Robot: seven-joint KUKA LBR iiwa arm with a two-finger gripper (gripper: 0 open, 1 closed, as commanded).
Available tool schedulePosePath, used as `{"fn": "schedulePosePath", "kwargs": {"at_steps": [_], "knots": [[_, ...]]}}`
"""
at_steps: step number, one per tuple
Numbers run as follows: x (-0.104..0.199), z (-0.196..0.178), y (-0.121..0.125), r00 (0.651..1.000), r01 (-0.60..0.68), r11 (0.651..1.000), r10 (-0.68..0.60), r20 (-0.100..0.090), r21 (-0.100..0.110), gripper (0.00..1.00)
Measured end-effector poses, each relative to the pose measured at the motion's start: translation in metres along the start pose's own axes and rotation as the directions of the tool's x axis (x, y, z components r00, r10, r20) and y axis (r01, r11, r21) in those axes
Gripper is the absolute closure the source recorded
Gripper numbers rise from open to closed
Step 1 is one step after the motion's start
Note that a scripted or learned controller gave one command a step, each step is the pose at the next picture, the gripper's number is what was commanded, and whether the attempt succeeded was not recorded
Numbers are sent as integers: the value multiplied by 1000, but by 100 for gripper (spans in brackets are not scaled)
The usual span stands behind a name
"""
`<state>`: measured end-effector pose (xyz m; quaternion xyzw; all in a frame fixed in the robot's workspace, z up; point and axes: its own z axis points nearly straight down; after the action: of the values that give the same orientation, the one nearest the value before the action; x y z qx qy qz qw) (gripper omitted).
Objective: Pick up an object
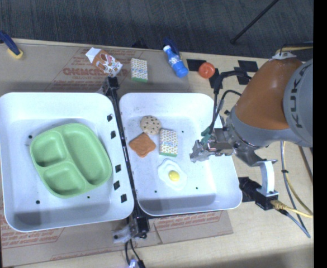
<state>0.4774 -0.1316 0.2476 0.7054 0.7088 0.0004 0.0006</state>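
White plastic forms the two shallow bins seen in the camera view, the left bin (6, 149) and the right bin (224, 194), set side by side on a cardboard sheet (57, 74) bearing red print, of which only the fragment "CHEMC" can be partly read. In the left bin a green divided tray (71, 158) with three compartments is recorded. In the right bin four candidate objects are noted, grouped left of centre: a round speckled cookie (150, 124), an orange-brown toast-like square (142, 144) just below it, a small printed packet (169, 142) in green and white whose label is too small to be read, and a fried egg (173, 175), white with a yellow yolk, nearest the front wall. The gripper (199, 151) is seen over the right part of that bin, beside the packet and apart from it; nothing is seen between its fingers, and whether they are parted or closed cannot be told. Behind the bins a wrapped snack (104, 62), a small box (139, 70), a blue bottle (175, 62) and an orange ball (207, 69) are observed.
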Motion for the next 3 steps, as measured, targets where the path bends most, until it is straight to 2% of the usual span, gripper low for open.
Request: {"fn": "schedulePosePath", "kwargs": {"at_steps": [1, 2, 3], "knots": [[18, 17, 0, 1000, 2, 1000, -2, 0, 3, 100], [18, 17, 0, 1000, 1, 1000, -1, 0, 2, 0], [-4, 156, 5, 1000, 2, 1000, -2, -2, 5, 0]]}}
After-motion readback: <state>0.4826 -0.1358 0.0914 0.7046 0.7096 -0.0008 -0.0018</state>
